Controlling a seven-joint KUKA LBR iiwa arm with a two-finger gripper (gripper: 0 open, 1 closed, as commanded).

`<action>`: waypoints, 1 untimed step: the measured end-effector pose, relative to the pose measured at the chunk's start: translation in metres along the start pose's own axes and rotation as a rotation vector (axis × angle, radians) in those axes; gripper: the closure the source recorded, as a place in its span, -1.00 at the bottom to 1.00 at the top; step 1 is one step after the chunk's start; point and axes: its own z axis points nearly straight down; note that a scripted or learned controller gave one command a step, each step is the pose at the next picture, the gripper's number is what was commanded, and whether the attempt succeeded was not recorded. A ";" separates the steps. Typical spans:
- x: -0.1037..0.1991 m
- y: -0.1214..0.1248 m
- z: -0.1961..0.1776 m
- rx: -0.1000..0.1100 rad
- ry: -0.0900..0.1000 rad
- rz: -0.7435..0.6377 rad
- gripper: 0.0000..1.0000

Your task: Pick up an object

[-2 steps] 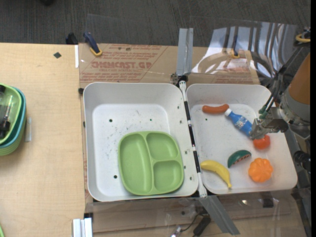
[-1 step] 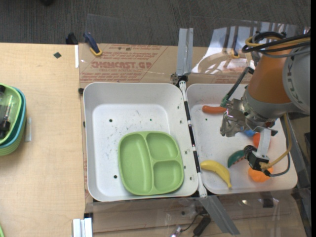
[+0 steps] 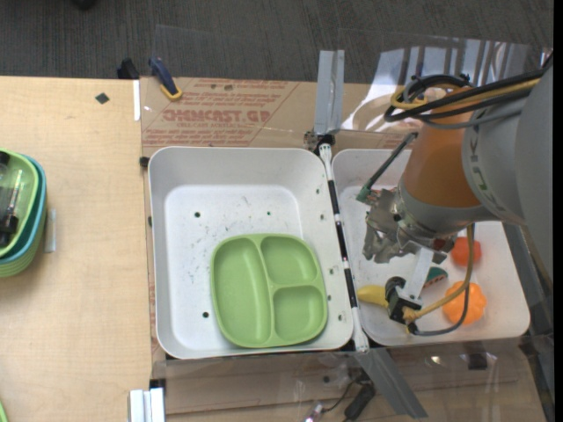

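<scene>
- The gripper (image 3: 385,241) hangs low in the right bin (image 3: 494,328); whether it is clenched, I cannot tell.
- Nothing looks lifted yet.
- Candidates: yellow piece (image 3: 370,295) just beside it, orange toy (image 3: 469,304) near.

Dark grey carpet floor (image 3: 264,16) across the top. Pale wooden bench top (image 3: 70,323) on the left, evenly lit. Brown cardboard sheet (image 3: 229,112) with red print lies flat on it, with a blue-and-yellow clamp (image 3: 164,77) at its far left corner. Stacked green trays (image 3: 19,214) at the left edge.
</scene>
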 end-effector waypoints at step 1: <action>0.062 -0.019 0.000 -0.002 -0.001 -0.057 1.00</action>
